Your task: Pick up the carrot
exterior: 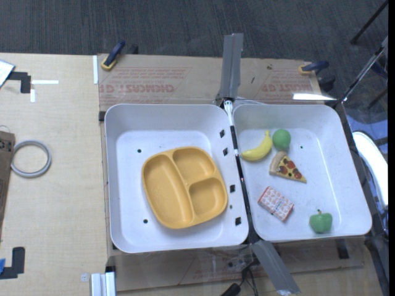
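Banana (256, 148) touching green ball (281, 139) in right bin (345, 165); pizza slice (287, 168), red wafer (275, 203), green apple (320, 222) below. Yellow tray (184, 187) sits in left bin (123, 165).

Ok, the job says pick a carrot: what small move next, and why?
I'd probably hold the arm back and recheck the target. The right bin holds a banana, a green ball, a pizza slice, a red-and-white packet and a green pepper; the left bin holds a yellow plate. None of these looks like a carrot.
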Robot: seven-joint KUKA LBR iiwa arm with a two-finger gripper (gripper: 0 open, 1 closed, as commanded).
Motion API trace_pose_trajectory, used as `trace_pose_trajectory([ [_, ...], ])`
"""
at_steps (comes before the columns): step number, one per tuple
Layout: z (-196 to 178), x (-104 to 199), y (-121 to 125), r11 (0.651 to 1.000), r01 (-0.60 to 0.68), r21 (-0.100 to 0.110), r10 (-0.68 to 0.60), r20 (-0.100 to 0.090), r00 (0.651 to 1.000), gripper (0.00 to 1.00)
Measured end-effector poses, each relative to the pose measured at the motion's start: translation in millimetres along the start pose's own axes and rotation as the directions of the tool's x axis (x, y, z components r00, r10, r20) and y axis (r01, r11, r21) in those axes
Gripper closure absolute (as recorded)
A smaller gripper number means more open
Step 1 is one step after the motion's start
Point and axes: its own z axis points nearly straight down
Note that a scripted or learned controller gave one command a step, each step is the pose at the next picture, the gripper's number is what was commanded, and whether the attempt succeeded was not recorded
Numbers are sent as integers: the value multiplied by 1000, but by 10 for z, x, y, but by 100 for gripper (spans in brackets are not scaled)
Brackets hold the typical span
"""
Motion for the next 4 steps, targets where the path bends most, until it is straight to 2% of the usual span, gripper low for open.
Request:
trace_pose_trajectory([
  [1, -2, -1, 1, 1000, 0, -1, 0, 0, 1000, 0],
  [2, -79, 6, 10, 1000, 2, 1, -2, 3, 1000, 100],
  [3, -78, 7, 10, 1000, 2, 2, -2, 3, 1000, 0],
  [4, -152, 14, 20, 1000, 4, 4, -4, 7, 1000, 100],
])
